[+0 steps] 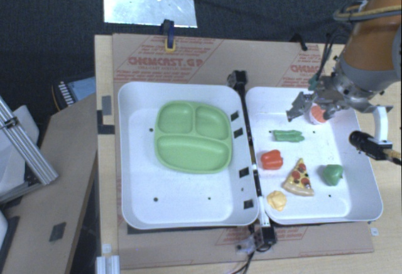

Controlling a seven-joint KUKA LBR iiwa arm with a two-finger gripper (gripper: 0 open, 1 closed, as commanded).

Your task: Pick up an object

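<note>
The claw (312,109) hangs over the right bin (361,166), whether spread or pinched I cannot tell. Tucked right against it, a small orange-red object (318,115), partly hidden. Beneath, white plastic; beyond that bin, the brown desk (188,56) and a dark backdrop behind.

5 small items (288,136) crowd the right bin's (361,194) middle, while bare floor surrounds the green tray (191,137) in the left bin (135,194).

Green divided plate (191,137) (left bin (135,203))
</note>
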